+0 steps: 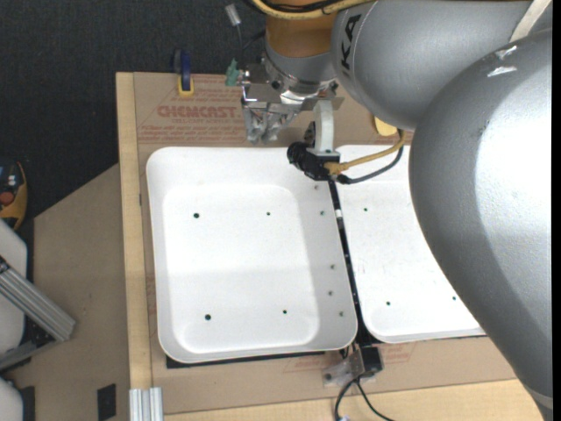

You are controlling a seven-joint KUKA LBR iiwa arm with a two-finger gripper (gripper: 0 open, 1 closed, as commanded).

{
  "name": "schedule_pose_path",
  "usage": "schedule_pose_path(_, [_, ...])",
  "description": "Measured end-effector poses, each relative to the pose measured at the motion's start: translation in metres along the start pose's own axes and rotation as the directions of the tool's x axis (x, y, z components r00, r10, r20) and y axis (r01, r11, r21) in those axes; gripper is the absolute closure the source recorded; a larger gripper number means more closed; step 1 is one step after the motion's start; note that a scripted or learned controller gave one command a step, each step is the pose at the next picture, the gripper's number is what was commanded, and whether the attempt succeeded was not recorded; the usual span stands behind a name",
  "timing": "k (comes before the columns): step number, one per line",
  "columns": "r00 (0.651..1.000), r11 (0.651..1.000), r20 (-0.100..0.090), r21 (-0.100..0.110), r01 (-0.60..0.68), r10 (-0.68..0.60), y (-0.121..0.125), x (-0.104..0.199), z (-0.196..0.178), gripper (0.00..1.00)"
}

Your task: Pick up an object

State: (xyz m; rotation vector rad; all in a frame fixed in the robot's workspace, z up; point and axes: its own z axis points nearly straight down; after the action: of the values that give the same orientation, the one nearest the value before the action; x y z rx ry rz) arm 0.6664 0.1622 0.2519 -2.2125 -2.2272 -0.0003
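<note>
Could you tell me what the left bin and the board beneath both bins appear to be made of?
The left bin looks like thin moulded white plastic: smooth, slightly glossy, rounded corners. The board seems brown cardboard or paper-faced sheet, matte, with red print.

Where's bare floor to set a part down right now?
Left bin: its whole floor is bare between the four walls. Right bin: a bare strip beside the divider, the rest under the arm. Crowded along the back rim, where the gripper and cable sit.
</note>
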Motion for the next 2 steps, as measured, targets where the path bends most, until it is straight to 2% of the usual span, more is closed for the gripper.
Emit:
schedule_pose_path(1, [1.000,1.000,0.002,-0.008,-0.010,0.010,0.000,-0.056,-0.060,1.00])
schedule_pose_path(2, [1.000,1.000,0.000,0.002,0.002,-0.002,-0.001,0.067,0.040,1.00])
